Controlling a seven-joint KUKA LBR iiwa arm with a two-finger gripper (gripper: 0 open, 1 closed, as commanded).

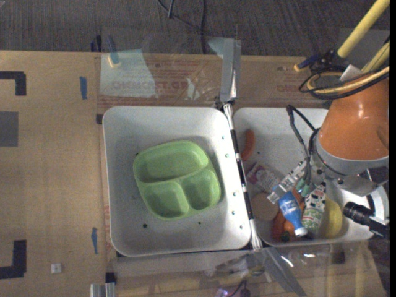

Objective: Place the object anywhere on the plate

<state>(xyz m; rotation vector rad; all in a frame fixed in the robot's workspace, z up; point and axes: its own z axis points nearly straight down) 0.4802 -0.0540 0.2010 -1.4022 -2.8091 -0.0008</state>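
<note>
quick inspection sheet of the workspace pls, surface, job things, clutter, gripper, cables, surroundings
surface: two white bins side by side on a wooden bench
job's things: green plate, three compartments, in the left bin
clutter: right bin holds a sausage, blue-capped bottle, cow-print bottle, yellow fruit, clear packet
grippers: arm low over the right bin; fingers not discernible
cables: black cables at top; yellow and black ones by the arm
surroundings: blue tape, black markers

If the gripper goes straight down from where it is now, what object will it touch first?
Probably the toy bottles: the gripper points down into the right bin, above the blue bottle and the cow-patterned bottle. Depth is unclear, so which one comes first is uncertain.
</note>
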